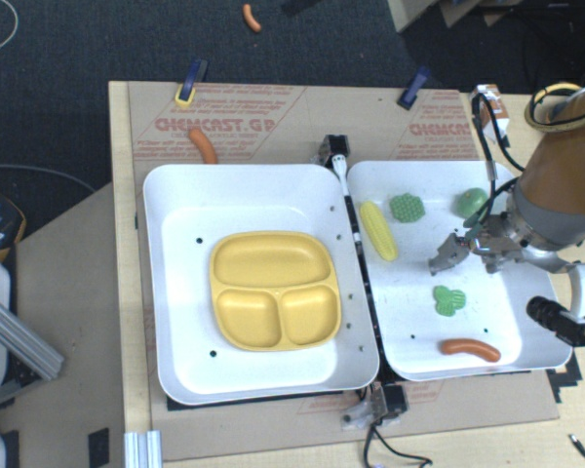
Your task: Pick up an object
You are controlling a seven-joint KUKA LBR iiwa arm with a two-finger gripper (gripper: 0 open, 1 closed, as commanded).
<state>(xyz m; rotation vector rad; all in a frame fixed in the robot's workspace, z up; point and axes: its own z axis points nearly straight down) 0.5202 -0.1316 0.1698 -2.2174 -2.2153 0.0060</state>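
1. Nearest the camera, at the front of the right bin (400, 354), an orange toy sausage (470, 349) is seen lying almost crosswise to the view, its right end slightly lower.
2. Just behind it, a small green broccoli-like piece (449, 300) is found on the bin floor; this is judged the likeliest object to be picked.
3. The end effector (452, 252) is seen just beyond and above that piece, reaching in from the right; its dark fingers are spread apart and nothing is held between them.
4. The coming move is judged to turn on one relation: the green piece lies just nearward of the fingertips, so a short shift toward the bin's front and a descent would be called for.
5. Farther back, a yellow corn cob (377, 230) is seen lying with its long axis running front to back, to the left of the end effector.
6. Farthest, two more green pieces (407, 207) (470, 202) are set near the rear wall.
7. In the left bin (166, 291), a yellow divided tray (273, 289) is seen.
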